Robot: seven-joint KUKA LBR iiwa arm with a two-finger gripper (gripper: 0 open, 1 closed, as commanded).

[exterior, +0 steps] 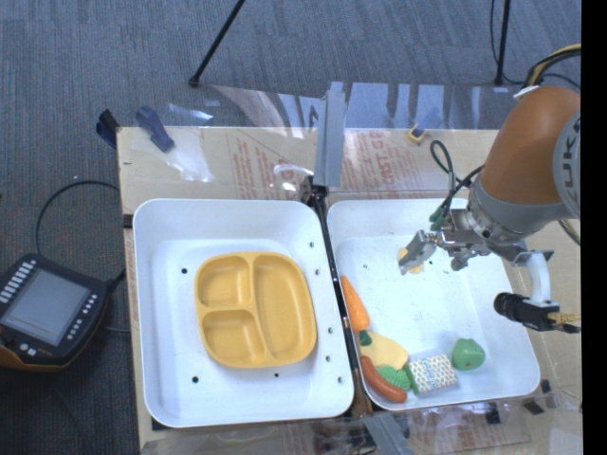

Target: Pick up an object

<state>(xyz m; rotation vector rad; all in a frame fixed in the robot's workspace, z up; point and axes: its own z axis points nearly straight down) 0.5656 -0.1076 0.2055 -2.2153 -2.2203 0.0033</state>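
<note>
My gripper (pixel 438 255) hangs over the upper middle of the right bin (pixel 379 212), its two fingers (pixel 414 253) spread open and nothing between them. The bin's objects lie toward its near left corner, below the gripper and apart from it: an orange carrot (pixel 354 302) along the left wall, a pale yellow piece (pixel 385 349), a red sausage-like piece (pixel 382 385) with a small green leafy piece (pixel 397 377) against it, a white patterned block (pixel 432 372), and a round green object (pixel 468 354).
The left bin (pixel 152 254) holds a yellow divided plate (pixel 256 308). A grey upright post (pixel 330 140) stands at the back between the bins. A black fitting (pixel 524 309) juts out by the right bin's right wall. A teach pendant (pixel 43 311) lies on the floor at left.
</note>
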